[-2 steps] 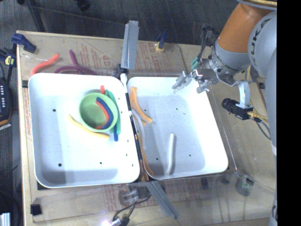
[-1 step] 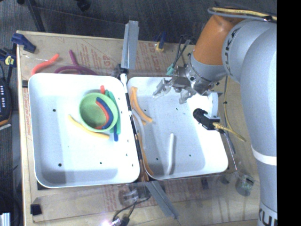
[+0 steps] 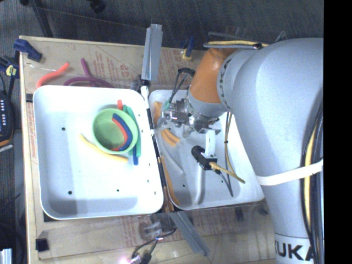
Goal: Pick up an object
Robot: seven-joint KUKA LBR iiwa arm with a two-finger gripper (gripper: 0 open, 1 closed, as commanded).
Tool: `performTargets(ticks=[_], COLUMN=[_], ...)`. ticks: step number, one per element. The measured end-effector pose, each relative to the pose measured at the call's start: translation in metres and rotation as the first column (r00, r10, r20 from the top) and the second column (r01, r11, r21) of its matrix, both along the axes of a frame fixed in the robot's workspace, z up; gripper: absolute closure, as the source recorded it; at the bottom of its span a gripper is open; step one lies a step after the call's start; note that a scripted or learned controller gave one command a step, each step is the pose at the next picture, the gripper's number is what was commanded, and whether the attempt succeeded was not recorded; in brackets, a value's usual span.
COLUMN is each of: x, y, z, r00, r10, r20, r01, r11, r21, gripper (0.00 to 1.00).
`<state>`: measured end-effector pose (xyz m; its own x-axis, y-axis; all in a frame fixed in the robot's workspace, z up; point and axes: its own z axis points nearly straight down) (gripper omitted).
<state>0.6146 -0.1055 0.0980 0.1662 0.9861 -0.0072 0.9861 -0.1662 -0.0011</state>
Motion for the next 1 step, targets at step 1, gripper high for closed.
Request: performTargets(ticks=[1], x=[0.0005], y=[0.0021], z=[0.0098], r00=[1.000], r10=[0.003], r20=[-0.002], r01=[-0.003], r11=[1.000], r21=[0.005], gripper=[1.00])
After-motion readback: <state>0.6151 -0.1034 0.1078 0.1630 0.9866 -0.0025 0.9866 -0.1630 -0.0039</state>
